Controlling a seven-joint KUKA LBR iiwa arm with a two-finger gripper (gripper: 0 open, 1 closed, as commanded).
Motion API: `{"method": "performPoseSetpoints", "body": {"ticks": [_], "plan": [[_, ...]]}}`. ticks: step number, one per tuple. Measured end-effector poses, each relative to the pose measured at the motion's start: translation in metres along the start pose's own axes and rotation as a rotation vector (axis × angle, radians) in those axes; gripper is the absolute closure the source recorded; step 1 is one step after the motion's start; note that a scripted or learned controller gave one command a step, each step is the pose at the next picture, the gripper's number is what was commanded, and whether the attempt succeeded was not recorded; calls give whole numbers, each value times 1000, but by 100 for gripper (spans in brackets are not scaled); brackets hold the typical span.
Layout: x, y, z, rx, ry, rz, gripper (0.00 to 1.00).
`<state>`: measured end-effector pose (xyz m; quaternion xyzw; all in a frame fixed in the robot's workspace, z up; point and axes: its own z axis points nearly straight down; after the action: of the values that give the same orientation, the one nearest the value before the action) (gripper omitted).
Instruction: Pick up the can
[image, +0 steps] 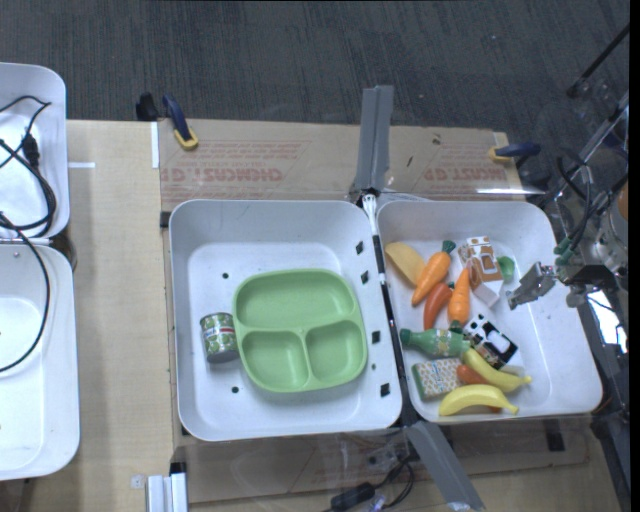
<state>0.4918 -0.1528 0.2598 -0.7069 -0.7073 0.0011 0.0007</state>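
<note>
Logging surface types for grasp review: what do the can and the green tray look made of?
Can: seemingly metal, greyish rim, with a green-and-white printed label; too small to confirm. Green tray: likely moulded plastic, uniform pale green, rounded compartments, soft matte sheen.

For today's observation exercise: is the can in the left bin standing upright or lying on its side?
Upright, as far as the view shows: the can shows its round grey top above its green label, beside the green tray.

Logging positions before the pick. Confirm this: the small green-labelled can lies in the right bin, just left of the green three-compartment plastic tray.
Wrong bin. In the camera view, the small green-labelled can lies in the left white bin, just left of the green three-compartment plastic tray. The rest stands.
</note>
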Motion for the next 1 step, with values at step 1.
{"method": "performPoseSetpoints", "body": {"ticks": [1], "plan": [[-22,0,145,-16,-3,27,0]]}}
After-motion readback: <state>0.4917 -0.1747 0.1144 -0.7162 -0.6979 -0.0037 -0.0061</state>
